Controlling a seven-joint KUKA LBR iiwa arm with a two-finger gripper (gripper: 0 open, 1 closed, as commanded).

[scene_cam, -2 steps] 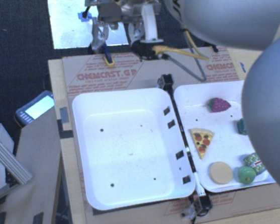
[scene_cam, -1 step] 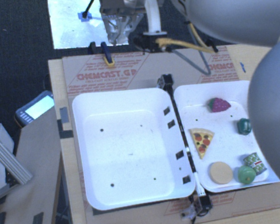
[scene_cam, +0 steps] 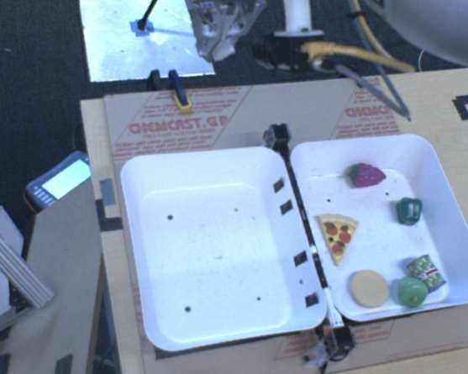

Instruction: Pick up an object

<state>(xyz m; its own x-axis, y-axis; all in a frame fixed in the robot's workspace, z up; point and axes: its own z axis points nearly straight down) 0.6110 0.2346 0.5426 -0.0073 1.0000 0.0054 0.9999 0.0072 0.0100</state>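
Above the far edge of the surface (scene_cam: 166,114), the metal claw (scene_cam: 217,36) hangs high; its grip state cannot be told.
The flat triangular pizza-slice toy (scene_cam: 339,236) lies apart in the right white bin (scene_cam: 450,189), probably the cleanest target: descend centred, straight.

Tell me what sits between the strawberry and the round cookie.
The pizza slice sits between the strawberry and the cookie, in the camera view.

Hand (scene_cam: 218,47) above bench, pizza slice (scene_cam: 338,235), strawberry (scene_cam: 366,175) in right bin (scene_cam: 450,189)
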